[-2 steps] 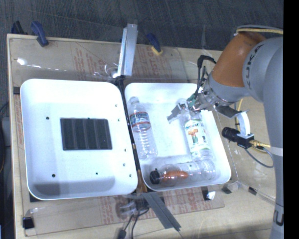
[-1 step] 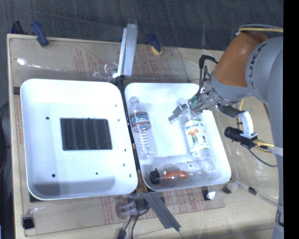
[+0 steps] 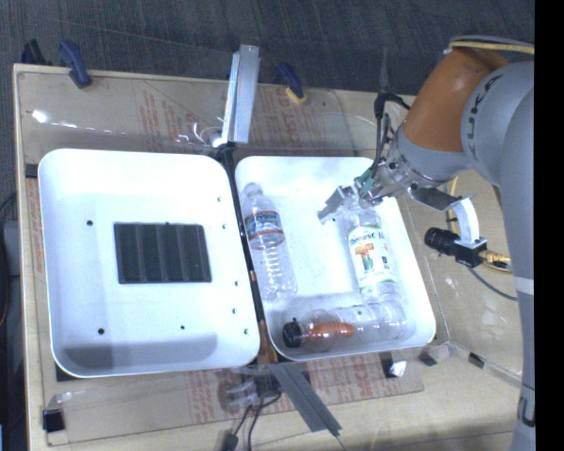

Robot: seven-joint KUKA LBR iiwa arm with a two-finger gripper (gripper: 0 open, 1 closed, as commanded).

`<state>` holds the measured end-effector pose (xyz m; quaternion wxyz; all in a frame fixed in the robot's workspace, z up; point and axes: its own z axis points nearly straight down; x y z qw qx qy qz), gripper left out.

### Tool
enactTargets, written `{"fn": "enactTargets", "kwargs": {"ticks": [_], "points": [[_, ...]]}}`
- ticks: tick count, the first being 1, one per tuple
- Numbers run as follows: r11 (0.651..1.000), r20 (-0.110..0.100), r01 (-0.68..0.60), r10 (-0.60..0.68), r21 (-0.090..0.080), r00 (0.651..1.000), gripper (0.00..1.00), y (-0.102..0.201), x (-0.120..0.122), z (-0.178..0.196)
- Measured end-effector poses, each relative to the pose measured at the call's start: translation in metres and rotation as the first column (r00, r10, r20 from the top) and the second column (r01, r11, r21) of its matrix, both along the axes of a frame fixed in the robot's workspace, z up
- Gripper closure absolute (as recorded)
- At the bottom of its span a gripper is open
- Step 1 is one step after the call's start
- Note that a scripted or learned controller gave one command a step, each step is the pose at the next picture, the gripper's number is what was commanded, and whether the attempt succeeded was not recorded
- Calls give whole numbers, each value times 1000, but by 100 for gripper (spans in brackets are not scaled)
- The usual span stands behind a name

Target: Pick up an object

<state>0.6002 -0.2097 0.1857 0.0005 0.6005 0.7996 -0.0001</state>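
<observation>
Gripper (image 3: 350,198) hovers near the right bin's (image 3: 301,169) far edge, beside a green-labelled bottle (image 3: 371,256); grip state unclear. Label writing is unreadable. Two more bottles lie nearby.

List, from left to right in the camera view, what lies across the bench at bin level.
Left bin with a dark ribbed panel → right bin → clear water bottle → green-labelled bottle, end effector above its top.

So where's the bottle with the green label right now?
The green-labelled bottle lies in the right bin, by its right wall, just below the gripper.
</observation>
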Motion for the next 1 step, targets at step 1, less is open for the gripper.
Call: {"fn": "enactTargets", "kwargs": {"ticks": [1], "points": [[973, 0, -230, 230, 0, 973, 0, 21, 19, 30]]}}
